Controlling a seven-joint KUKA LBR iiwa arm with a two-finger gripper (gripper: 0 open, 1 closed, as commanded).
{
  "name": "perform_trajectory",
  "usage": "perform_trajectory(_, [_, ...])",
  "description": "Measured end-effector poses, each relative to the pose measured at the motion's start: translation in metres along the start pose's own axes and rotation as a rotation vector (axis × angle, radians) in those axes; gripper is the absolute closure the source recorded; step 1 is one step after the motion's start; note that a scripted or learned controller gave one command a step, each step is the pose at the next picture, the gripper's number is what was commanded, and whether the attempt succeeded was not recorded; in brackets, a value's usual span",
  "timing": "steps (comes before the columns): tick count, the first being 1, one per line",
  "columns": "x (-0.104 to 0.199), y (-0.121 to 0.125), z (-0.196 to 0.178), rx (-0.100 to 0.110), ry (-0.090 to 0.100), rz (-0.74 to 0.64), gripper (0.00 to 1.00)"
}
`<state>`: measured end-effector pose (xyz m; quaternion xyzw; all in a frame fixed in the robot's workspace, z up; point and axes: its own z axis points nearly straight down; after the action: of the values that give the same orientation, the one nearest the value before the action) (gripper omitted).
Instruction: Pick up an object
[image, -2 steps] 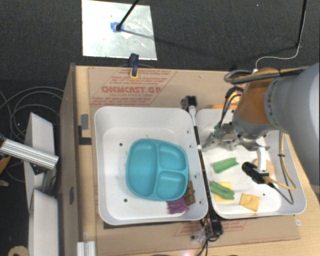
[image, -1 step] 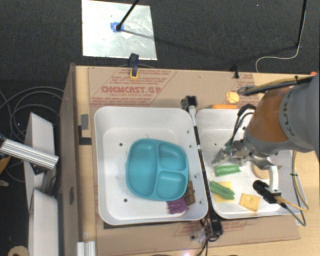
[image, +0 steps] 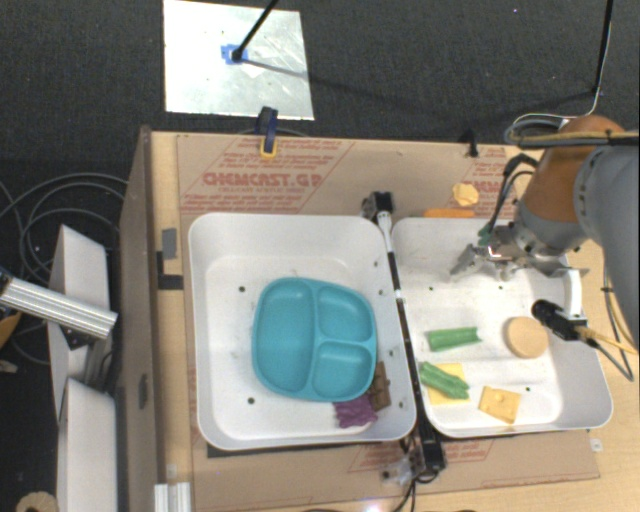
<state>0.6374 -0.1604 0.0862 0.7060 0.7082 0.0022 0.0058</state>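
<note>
Metal gripper (image: 480, 258) over the smooth white right bin (image: 580, 405), fingers spread, grasping nothing.
Below: two green sticks, round tan disc (image: 525, 337), yellow wedge (image: 499, 403).

Grey arm (image: 585, 195) from the right, wrist bent down, orange band above

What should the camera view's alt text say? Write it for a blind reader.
A grey robot arm's gripper hovers over the right white bin, which holds two green sticks, a round tan disc and a yellow cracker. The left white bin holds a teal divided plate.
</note>
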Motion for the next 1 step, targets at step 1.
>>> perform_trajectory(1, [-0.048, -0.0677, 0.0015, 0.014, 0.004, 0.009, 0.0])
